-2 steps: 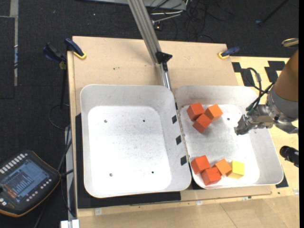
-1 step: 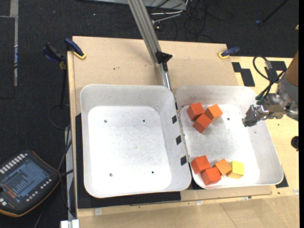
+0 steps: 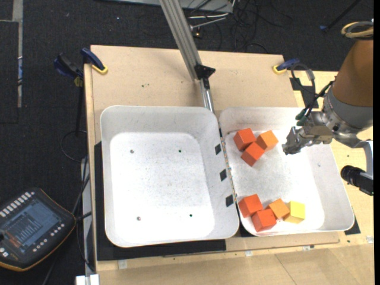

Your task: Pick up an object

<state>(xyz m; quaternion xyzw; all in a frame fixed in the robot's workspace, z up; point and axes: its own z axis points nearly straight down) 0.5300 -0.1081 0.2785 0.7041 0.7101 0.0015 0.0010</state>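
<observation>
My gripper [image 3: 290, 146] hovers at the frame's right, over the right bin [image 3: 332, 189], beside three orange cubes [image 3: 254, 145]; whether it's open or grasping anything, I cannot tell.

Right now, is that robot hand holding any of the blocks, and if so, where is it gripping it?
Nothing is held. The gripper hangs over bare floor of the right bin, apart from the nearest orange block.
</observation>
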